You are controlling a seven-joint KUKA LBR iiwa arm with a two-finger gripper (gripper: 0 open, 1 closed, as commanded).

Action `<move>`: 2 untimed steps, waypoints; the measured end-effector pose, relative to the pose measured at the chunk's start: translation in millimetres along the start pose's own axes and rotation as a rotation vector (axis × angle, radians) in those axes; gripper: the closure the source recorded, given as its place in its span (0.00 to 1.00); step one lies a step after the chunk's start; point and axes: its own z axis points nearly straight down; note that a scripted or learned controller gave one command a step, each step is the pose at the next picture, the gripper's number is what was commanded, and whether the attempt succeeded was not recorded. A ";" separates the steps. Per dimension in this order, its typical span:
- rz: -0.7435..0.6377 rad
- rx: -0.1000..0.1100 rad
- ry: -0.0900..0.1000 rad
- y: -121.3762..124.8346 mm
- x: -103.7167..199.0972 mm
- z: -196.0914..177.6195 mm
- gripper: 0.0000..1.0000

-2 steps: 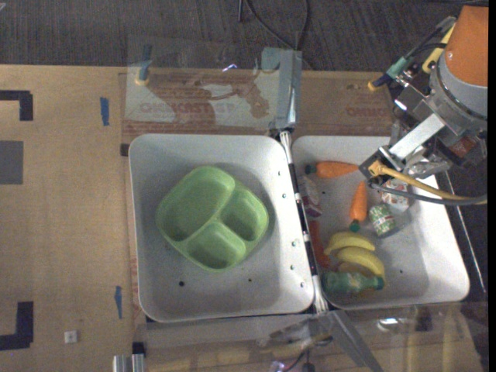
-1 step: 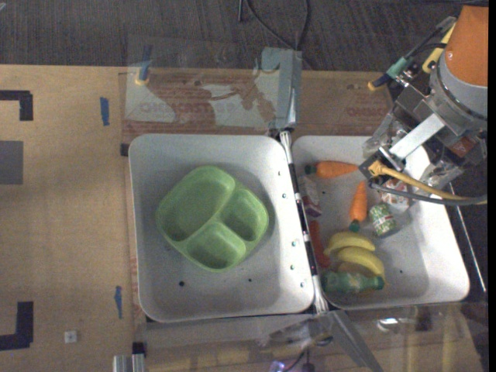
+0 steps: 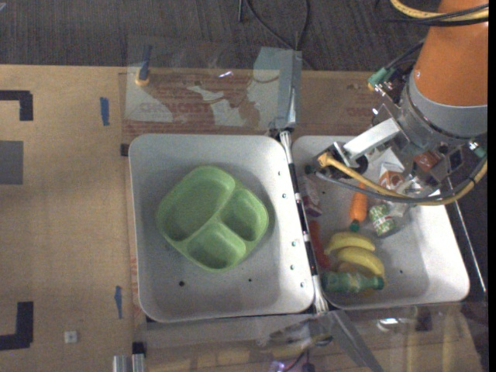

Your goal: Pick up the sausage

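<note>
Sausage [image 3: 313, 248], the thin red piece along the right bin's [image 3: 449, 273] left wall at lower centre, could slip any pinch against that wall, while the gripper [image 3: 403, 178] hangs upper right.

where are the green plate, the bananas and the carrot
green plate [image 3: 213, 217]: camera view, on its middle ridge
bananas [image 3: 355, 253]: camera view, on the yellow peel
carrot [image 3: 357, 208]: camera view, on its orange body

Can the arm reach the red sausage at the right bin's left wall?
Probably, but tight: the thin red sausage lies uncovered along the right white bin's left wall, yellow bananas close beside it. The grey-and-orange arm hangs over that bin.
</note>
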 end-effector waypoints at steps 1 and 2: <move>-0.048 0.001 0.000 14.2 -7.4 201.7 0.00; -0.081 -0.001 0.002 95.3 38.8 221.3 0.00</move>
